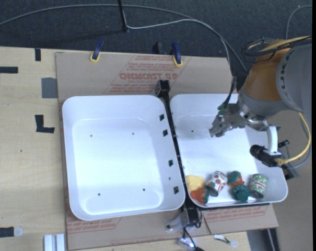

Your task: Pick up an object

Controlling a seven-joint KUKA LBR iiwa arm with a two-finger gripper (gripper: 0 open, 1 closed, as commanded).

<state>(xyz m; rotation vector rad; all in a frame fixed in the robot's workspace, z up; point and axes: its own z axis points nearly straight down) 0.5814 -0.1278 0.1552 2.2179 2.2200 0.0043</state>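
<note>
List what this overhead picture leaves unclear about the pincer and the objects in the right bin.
- Pincer: small and dark from the camera view; open or shut cannot be told.
- Arm: cut off by the right edge.
- Objects clustered at the near edge of the right bin: too small to identify; the orange piece is partly hidden behind the divider.
</note>
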